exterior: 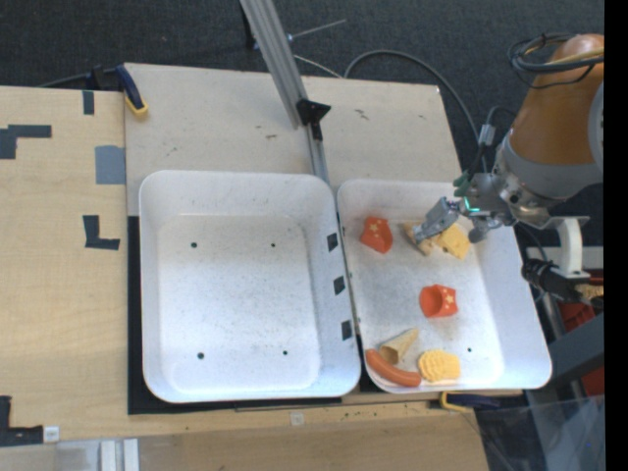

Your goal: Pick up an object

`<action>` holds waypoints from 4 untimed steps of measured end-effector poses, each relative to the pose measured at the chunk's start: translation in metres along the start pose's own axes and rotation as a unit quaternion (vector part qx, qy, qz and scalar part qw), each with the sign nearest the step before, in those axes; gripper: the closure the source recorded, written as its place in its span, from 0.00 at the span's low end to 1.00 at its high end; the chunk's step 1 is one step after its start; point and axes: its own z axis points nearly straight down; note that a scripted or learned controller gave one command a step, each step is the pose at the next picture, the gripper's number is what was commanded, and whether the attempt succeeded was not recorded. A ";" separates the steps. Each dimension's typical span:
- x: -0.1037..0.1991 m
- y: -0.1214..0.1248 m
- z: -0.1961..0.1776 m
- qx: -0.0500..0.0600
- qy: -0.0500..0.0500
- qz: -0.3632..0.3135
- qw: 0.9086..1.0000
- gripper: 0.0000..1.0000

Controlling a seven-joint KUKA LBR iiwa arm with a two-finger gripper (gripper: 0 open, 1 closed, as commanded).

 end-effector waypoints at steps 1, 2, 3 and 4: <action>0.000 0.001 -0.003 -0.002 0.000 -0.001 1.000 0.00; 0.009 -0.003 0.057 0.001 0.000 0.000 1.000 0.00; 0.006 -0.010 0.119 0.002 0.000 0.000 1.000 0.00; 0.007 -0.009 0.166 -0.004 0.000 -0.001 1.000 0.00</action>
